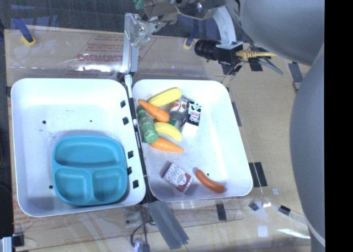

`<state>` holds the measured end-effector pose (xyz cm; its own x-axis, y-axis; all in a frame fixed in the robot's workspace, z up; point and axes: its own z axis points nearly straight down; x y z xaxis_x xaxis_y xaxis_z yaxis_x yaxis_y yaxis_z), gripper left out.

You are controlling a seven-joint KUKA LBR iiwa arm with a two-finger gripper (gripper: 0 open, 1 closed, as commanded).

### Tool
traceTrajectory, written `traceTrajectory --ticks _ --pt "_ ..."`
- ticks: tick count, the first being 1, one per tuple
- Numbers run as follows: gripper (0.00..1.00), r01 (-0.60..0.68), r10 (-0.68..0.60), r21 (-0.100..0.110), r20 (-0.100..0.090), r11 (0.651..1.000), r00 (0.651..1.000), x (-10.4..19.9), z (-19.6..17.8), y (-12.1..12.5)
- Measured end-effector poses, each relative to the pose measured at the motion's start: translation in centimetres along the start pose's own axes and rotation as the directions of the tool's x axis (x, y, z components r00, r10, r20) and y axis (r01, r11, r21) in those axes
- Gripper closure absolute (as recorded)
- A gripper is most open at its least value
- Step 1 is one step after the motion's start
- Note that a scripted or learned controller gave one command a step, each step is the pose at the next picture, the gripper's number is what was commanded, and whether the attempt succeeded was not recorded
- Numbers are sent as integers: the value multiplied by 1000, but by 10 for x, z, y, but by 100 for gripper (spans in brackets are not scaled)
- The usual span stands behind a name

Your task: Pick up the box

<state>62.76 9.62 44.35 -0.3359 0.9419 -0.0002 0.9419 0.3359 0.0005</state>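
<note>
We see the gripper (131,47) above the far rim where the two bins meet, its long fingers (130,52) pointing down. Right bin (234,135): two bananas (165,97), two carrots (155,111), a green bottle (147,128), a black-and-white carton (193,114), a small red box (177,177) beside a sausage (210,182). Left bin (33,107): a blue divided tray (90,170).

A robotics lab bench: a KUKA arm (276,14) looms over two white bins (22,135) of toy food, amid taped-down clear plastic sheeting (83,52).
</note>
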Motion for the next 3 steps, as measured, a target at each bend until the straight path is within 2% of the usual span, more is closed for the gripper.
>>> traceTrajectory --ticks 1,2,3 --pt "100 -48 48 6 0 999 999 21 126 38" --pt "100 -8 8 6 0 1000 1000 100 283 64" --pt "100 274 -274 3 -1 962 962 18 272 -17"
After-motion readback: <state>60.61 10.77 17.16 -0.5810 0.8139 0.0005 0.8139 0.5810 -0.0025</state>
